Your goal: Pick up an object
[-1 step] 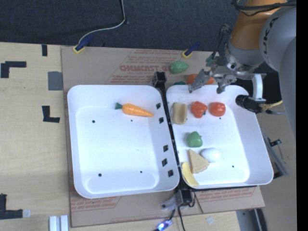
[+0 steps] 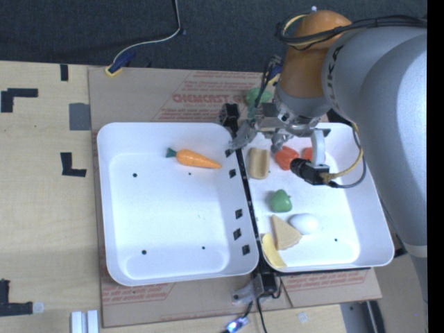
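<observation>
The arm comes in from 3 o'clock and hangs its claw (image 2: pixel 288 139) over the far end of the right bin (image 2: pixel 361 255), close to the divider between the two bins. The wrist hardware hides the working end, so whether the claw is wide, narrow or closed on anything cannot be told from this angle.

Directly below and around it lie the likeliest candidates. A tan, bread-like piece (image 2: pixel 258 163) sits at about 7 o'clock from the claw, just beside the divider. A red item (image 2: pixel 286 158), perhaps a tomato or pepper, lies right under the wrist, partly covered by it. A green shape (image 2: pixel 254 96) peeks out at the bin's far edge, around 11 o'clock from the claw. Toward 6 o'clock in the same bin are a green pepper-like toy (image 2: pixel 280 200), a white egg (image 2: pixel 303 223), a cheese wedge (image 2: pixel 284 233) and a yellow banana-like slice (image 2: pixel 272 252) touching the near rim. The left bin (image 2: pixel 125 255) holds a carrot (image 2: pixel 197 159) at its 12 o'clock side.

Judging by the pose, the step in hand is the approach or descent onto the red item or the tan piece; nothing looks lifted yet. The next move calls for settling on one of the two, centring over it clear of its neighbour and the bin wall, closing, then rising straight up.
</observation>
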Controlling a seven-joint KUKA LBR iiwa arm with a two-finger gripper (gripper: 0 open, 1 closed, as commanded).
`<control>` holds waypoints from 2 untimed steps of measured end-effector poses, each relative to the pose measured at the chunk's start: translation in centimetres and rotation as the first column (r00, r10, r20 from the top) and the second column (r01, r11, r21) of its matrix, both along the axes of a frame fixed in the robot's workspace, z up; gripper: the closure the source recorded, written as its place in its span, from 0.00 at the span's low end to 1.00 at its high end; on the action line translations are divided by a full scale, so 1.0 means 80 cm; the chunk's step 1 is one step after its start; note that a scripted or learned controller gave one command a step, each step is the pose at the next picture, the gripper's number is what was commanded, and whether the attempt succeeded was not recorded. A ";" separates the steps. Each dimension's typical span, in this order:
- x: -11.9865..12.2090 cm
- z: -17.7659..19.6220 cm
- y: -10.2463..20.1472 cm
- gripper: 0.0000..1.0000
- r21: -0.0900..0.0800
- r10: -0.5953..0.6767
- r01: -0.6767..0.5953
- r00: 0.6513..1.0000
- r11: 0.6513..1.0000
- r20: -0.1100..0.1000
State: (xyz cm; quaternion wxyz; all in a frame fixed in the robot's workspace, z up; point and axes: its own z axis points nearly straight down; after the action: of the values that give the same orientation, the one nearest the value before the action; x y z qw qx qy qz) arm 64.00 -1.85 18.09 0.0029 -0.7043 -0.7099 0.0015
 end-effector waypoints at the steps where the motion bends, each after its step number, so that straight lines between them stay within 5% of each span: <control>1: 0.001 0.016 -0.005 1.00 -0.001 -0.004 0.004 1.000 1.000 0.003; 2: -0.015 0.003 0.109 1.00 0.000 0.001 -0.001 1.000 1.000 0.002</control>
State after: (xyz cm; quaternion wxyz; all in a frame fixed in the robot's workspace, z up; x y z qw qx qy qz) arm 62.77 6.91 18.34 0.0021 -0.7038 -0.7103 0.0007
